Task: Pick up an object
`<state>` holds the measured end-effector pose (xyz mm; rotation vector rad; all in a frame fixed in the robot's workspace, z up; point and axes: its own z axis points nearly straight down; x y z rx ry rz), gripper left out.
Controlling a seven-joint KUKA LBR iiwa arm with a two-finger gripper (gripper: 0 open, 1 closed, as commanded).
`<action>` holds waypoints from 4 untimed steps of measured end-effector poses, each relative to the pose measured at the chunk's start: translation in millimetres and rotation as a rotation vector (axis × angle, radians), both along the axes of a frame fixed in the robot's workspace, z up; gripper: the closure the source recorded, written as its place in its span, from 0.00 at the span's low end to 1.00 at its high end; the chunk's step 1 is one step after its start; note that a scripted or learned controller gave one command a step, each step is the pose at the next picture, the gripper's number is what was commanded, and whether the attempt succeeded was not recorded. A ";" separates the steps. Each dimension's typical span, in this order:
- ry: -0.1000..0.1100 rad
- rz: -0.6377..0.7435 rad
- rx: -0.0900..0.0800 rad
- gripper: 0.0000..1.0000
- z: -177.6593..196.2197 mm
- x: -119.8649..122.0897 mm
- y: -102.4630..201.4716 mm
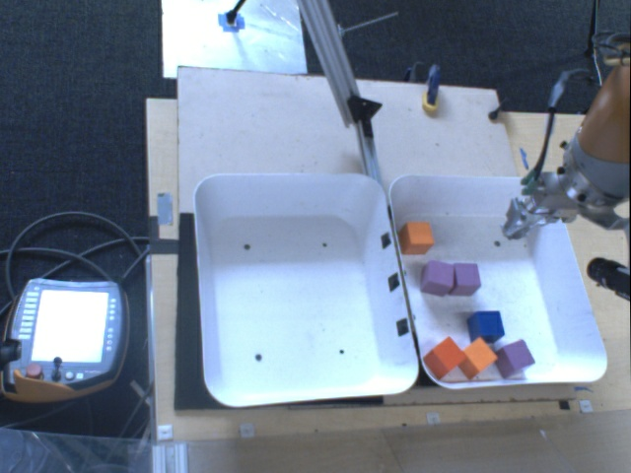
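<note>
the grey metal two-finger pincer (520, 220) hangs over the far right part of the right shallow white plastic bin (567, 264), tilted down toward its floor, and whether it is open or closed i cannot tell, since its tip is a small blur of metal here; nothing is seen gripped in it. the task's candidates are small cubes, foam by the look of them, all lying to the left of and nearer the camera than the pincer. the orange foam cube (417, 236) sits alone, well to the pincer's left, close to the wall shared with the left white bin (227, 264). the two purple foam cubes (451, 278) lie touching each other, down and left of the pincer and nearest to it. farther toward the near rim a blue cube (485, 324) stands just above a tight cluster of two orange cubes (459, 357) and another purple cube (514, 358). i judge these blocks light, slightly soft and matte, so they should not slip, but they will skate or tumble if nudged. the lone orange cube looks the cleanest choice: free on all sides, to be taken across two opposite flat faces, from straight above.
</note>
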<state>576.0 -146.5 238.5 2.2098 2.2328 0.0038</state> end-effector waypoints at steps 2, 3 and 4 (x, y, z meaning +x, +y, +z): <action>0.001 0.000 0.000 1.00 -6.7 17.5 104.1; -0.003 0.001 0.001 1.00 2.7 36.9 159.9; -0.003 0.001 0.001 1.00 11.2 51.7 215.6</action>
